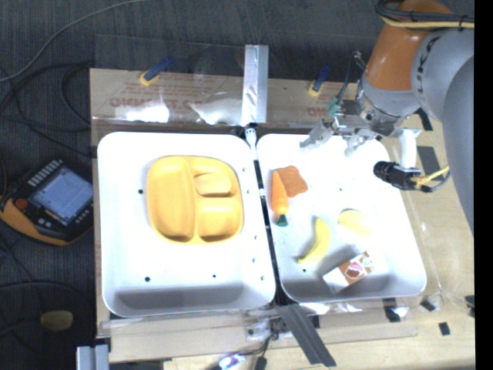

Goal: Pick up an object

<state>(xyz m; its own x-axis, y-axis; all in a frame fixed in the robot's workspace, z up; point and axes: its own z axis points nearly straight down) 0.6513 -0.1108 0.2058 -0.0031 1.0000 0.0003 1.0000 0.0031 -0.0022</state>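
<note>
- Status: nothing picked yet, as far as you can see. The gripper sits at the far edge of the right bin, above the bin's back wall, with no object between its fingers.
- Tool state: the two fingers are spread wide and carry nothing. One tip points toward the bin divider, the other toward the arm side.
- Your candidates are all in the right bin, all lying on the floor and untouched:
  - carrot along the left wall, green tip toward the near side
  - orange bread-like slice touching the carrot at its far end
  - banana mid-bin, lying at a slant
  - pale yellow round piece, looks like a lemon or similar, just beside the banana
  - small carton with a red and white label, near corner, close to the banana's lower end
- Left bin: holds a yellow divided tray, three compartments. One smaller compartment seems to hold a yellow block of the same colour; hard to tell.
- Left to do: everything, namely descend, close on an item, lift.
- My read: the slice and carrot are nearest the gripper, but they touch each other and hug the wall, so a clean grasp is doubtful. The banana has more free space around it.
</note>
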